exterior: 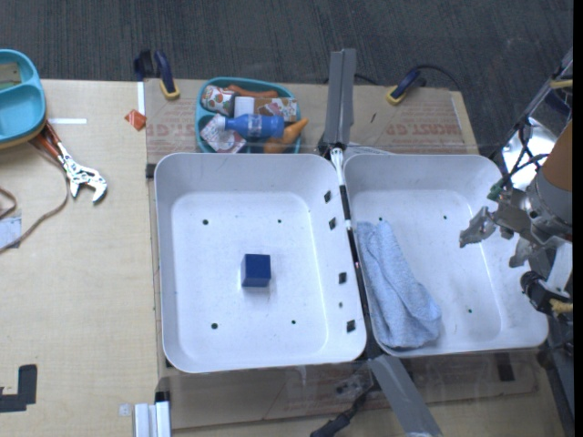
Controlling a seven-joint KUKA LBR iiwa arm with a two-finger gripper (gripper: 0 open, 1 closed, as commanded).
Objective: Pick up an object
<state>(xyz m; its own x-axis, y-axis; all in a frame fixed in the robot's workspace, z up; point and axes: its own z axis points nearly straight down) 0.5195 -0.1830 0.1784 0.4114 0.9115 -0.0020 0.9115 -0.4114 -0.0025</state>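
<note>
The blue cube (pixel 257 269) sits in the left bin (pixel 182 335), left of the grey cloth (pixel 396 285) lying in the right bin (pixel 474 176). The gripper (pixel 496 235) hovers right of the cloth, jaws apart, holding nothing. No writing is readable

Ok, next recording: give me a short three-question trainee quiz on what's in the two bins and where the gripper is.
1. True or false: the blue cube lies in the left bin.
2. What lies in the right bin? A) a wrench B) a grey-blue cloth C) a bottle
3. Fill in: the gripper hangs over the ___ bin, near its right edge.

Key:
1. True; the cube sits alone near the middle of the floor.
2. B; the grey-blue cloth lies crumpled along the bin's left side, beside the divider.
3. Right; it is apart from both the cloth and the cube.
</note>
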